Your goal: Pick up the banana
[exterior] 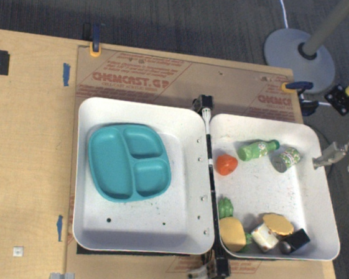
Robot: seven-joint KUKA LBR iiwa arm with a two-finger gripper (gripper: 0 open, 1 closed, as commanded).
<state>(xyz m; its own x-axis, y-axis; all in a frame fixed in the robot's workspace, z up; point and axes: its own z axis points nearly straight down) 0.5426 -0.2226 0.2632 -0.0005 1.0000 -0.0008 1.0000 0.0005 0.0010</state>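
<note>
In the right bin (317,202), several small items lie along the front wall. A stubby yellow piece (232,234) at the front left corner is the most banana-like thing; its shape is too blurred to be sure. Beside it lie a tan-yellow disc (277,224), a white cylinder (264,238) and a black block (297,240). A blurred grey metal part that looks like my gripper (338,156) pokes in from the right edge. It sits at the right bin's far right rim, well away from the yellow piece.
A green bottle (256,149), a grey-green can (285,158) and a red tomato (225,165) lie at the back of the right bin. A green piece (225,207) rests by the divider. The left bin (84,219) holds a teal divided plate (129,160).
</note>
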